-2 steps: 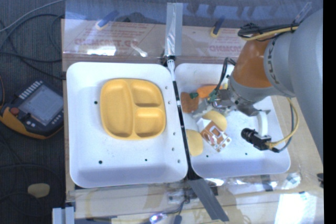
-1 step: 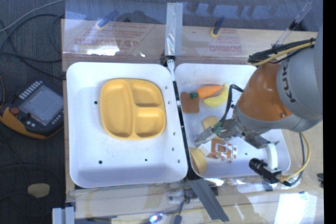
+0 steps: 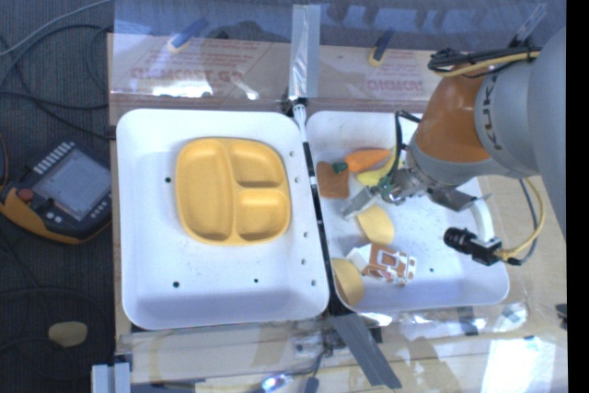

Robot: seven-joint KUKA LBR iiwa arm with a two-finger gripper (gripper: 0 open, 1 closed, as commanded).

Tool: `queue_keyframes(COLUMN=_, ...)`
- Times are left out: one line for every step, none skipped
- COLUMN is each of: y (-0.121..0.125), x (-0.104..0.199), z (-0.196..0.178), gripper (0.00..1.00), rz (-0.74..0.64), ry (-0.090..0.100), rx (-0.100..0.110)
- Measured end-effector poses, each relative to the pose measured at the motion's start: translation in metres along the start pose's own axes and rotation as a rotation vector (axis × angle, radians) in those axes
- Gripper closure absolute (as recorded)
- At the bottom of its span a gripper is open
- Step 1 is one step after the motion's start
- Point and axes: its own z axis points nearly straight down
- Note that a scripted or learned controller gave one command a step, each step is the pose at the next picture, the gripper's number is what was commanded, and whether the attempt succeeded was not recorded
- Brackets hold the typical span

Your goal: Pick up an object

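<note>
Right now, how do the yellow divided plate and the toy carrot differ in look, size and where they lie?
The yellow divided plate is broad, flat and split into three compartments; the toy carrot is slim, tapered and orange with a green end. The plate is far larger than the carrot. The plate lies alone in the left bin; the carrot lies in the right bin among other small items, close to the gripper. Both rest flat on a bin floor.

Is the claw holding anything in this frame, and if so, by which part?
It cannot be told. The claw is down in the right bin, among the carrot and yellow wedge, but the wrist hides whatever might be gripped.
</note>
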Motion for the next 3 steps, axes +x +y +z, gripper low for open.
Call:
queue_keyframes(y=-0.032, x=0.022, z=-0.001, gripper=0.0, rz=0.031, ry=-0.005, rx=-0.004)
queue_keyframes(y=-0.031, x=0.023, z=-0.011, gripper=1.0, rz=0.031, ry=-0.002, rx=-0.004)
queue_keyframes(y=-0.002, x=0.042, z=-0.093, gripper=1.0, rz=0.259, ry=0.002, rx=0.014)
